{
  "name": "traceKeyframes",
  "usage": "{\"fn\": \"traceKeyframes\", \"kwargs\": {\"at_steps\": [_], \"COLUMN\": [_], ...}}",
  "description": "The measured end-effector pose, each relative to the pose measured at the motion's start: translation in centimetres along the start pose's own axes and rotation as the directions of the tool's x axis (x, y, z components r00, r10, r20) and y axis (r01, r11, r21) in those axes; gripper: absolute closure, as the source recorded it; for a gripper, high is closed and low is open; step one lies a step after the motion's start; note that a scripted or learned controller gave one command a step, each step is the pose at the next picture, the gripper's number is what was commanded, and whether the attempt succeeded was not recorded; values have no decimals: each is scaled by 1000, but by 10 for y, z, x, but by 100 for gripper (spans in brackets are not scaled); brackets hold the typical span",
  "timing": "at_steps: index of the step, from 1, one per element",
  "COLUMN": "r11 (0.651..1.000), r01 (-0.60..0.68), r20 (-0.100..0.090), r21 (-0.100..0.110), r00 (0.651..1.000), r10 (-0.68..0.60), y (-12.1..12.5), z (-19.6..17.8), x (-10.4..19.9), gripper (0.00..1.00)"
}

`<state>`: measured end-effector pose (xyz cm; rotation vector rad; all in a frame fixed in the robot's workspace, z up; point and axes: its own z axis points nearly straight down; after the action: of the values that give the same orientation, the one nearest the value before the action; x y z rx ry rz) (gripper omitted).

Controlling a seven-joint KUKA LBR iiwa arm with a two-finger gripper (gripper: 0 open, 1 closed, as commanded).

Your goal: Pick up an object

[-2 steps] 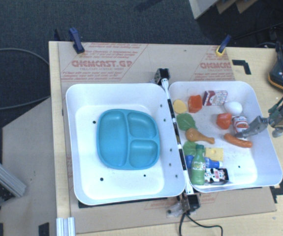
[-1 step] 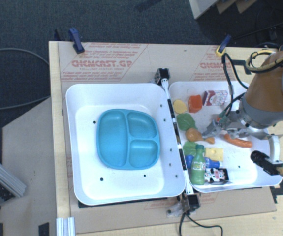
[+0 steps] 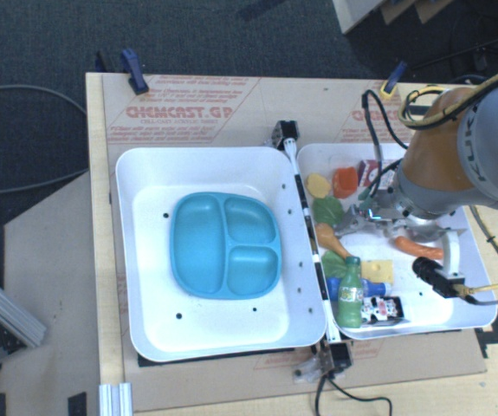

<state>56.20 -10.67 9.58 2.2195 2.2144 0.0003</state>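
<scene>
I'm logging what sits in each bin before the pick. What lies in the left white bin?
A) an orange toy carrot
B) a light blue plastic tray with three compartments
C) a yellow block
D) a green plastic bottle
B: the light blue plastic tray with three compartments lies in the left white bin, while the green plastic bottle lies in the right white bin.

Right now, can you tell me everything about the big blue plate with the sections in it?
The light blue plastic divided plate lies flat, right way up, in the middle of the left white bin. It has rounded corners and three compartments: one long section along its left side and two smaller ones on the right. It looks smooth and slightly glossy. It rests on the bin floor, apart from the bin's walls.
</scene>
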Motion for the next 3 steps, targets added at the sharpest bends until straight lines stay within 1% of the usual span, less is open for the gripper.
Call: {"fn": "traceKeyframes", "kwargs": {"at_steps": [1,2,3], "r11": [1000,1000,1000], "r01": [4,1,2], "r20": [-4,-3,1], "r21": [4,12,13], "r00": [1000,1000,1000], "r10": [-4,-1,-2], "y": [76,103,103], "z": [7,11,1], "x": [-4,12,11], "gripper": [0,0,100]}}
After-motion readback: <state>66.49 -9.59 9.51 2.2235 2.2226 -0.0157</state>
